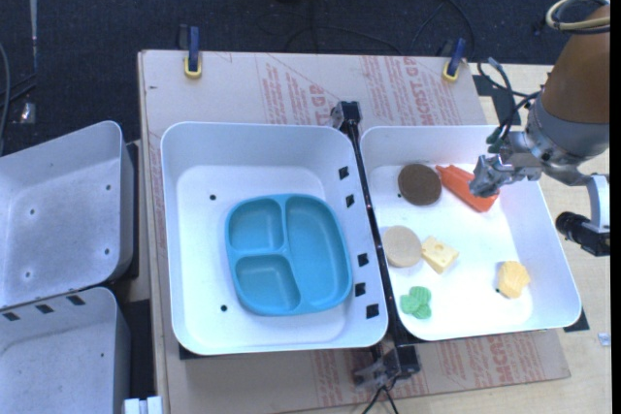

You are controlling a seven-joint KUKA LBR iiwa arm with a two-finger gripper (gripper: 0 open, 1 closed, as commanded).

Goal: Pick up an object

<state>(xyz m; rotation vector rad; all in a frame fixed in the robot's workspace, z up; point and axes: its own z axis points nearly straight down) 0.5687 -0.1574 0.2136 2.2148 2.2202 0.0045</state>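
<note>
The right bin [543, 238] holds several toy foods: a brown round patty [419, 183], an orange carrot-like piece [466, 188], a tan round cookie [402, 246], a pale yellow cheese block [440, 256], a green leafy piece [417, 302] and a yellow lumpy piece [512, 279]. My gripper [487, 179] reaches in from the right and sits directly over the right end of the orange piece, touching or nearly touching it. From this angle the fingertips blend into the orange piece.
The left bin [194, 160] holds a blue three-compartment plate [287, 253]. A black divider [367, 238] runs between the bins. The arm's orange band [582, 73] hangs over the bench's right edge. Spare white bins [58, 199] lie off to the left.
</note>
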